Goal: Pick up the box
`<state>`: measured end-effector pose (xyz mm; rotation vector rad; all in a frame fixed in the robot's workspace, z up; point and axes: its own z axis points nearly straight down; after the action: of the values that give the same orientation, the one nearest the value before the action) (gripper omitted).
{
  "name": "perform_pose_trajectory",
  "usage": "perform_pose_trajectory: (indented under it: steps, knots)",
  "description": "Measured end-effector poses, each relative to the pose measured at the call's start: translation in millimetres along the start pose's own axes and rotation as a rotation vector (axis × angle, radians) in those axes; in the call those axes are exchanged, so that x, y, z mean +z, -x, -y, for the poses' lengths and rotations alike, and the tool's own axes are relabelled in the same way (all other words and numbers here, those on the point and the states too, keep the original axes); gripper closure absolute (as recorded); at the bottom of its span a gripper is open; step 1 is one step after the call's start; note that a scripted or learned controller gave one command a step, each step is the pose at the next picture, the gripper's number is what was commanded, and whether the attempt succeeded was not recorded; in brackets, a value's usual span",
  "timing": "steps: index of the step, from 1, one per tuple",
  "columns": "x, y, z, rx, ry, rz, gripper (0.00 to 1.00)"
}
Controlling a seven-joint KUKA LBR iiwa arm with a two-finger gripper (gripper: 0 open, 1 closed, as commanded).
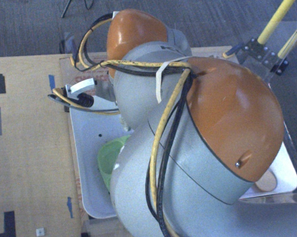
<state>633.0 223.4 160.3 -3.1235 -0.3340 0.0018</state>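
My grey and orange arm (190,138) reaches across the view from the right and covers most of both bins, hiding whatever lies beneath it. The wrist end sits over the far end of the left bin (87,165), and a bit of the gripper (104,88) peeks out beside the arm's orange band. A green thing (108,158) lies in the left bin, half under the arm. A pale tan rounded thing (266,182) rests in the near corner of the right bin (293,177).
The wooden bench top (29,149) spreads to the left of the bins, marked with black and blue tape. Yellow rods on a clamp (272,36) stand at the upper right. A small dark speck (100,135) sits on the left bin's floor.
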Motion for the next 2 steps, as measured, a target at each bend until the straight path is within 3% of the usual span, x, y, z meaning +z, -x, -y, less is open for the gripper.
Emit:
perform_pose_trajectory:
  steps: [1,2]
  knots:
    - [-76,-17,-3,0.013,0.000,-0.002,1.00]
    - [-126,35,10,-0.005,0.000,0.001,1.00]
